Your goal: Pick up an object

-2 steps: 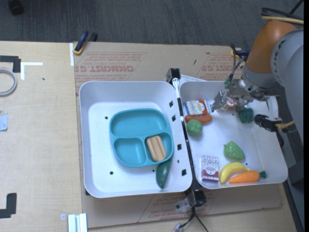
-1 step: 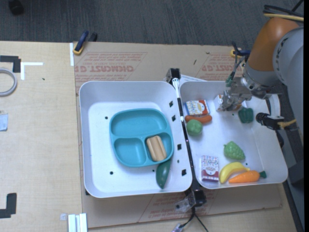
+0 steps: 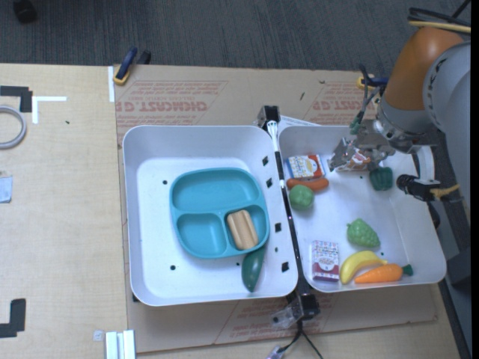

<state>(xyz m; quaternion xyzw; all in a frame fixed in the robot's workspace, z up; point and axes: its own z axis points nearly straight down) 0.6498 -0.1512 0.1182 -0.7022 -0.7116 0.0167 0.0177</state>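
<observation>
We read mirrored red lettering on the brown cardboard sheet (image 3: 194, 99) beneath the bins; it appeared reversed in the camera view and we could make out only something like "CHEMCAST", not with certainty. The small carton (image 3: 325, 261) at the near edge of the right bin (image 3: 419, 223) carried red and white print too small to read, and the boxed item (image 3: 303, 166) near that bin's far-left corner showed red and white panels, equally illegible. The bench top (image 3: 60, 223) was pale wood-toned board with black tape marks and a white tape strip at its left; grey carpet (image 3: 224, 13) lay beyond it, with a blue-and-yellow clamp (image 3: 126, 63) at the cardboard's far corner. The left bin (image 3: 142, 223) held a teal divided tray (image 3: 202, 200) with a tan bread-like piece (image 3: 241, 229) in one compartment and a dark green vegetable (image 3: 252, 269) just beside the tray's near edge. In the right bin we noted a green round item (image 3: 301, 197), a carrot-like piece (image 3: 318, 185) by the box, a green leafy item (image 3: 363, 234), a banana (image 3: 359, 265) touching an orange carrot (image 3: 380, 274), and a dark green pepper-like item (image 3: 382, 178). The gripper (image 3: 352, 155) stood low over the far part of the right bin, near the pepper-like item; we could not tell its claw state.
</observation>
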